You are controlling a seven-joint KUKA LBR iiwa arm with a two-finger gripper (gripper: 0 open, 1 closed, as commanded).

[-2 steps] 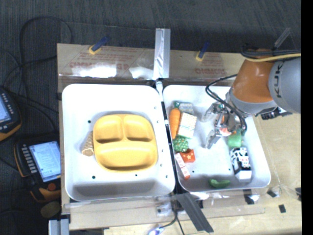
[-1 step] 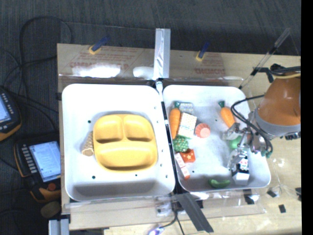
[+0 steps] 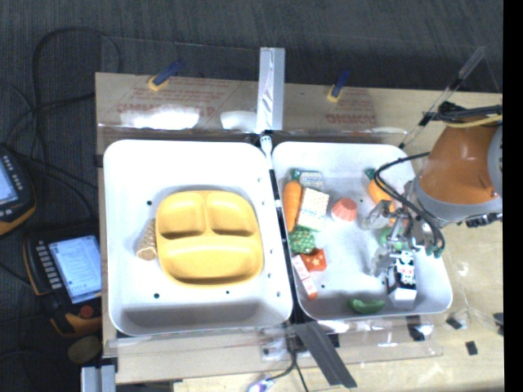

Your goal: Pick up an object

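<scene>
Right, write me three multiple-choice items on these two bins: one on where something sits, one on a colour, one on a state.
1. Where is the yellow tray?
A. left bin
B. right bin
C. on the floor

2. What colour is the long vegetable by the divider in the right bin?
A. purple
B. orange
C. white

3. Where is the gripper?
A. over the left bin
B. off the bench
C. down inside the right bin

Key: 1 A, the tray lies in the left bin. 2 B, it is carrot orange. 3 C, it reaches in near the right wall.
</scene>
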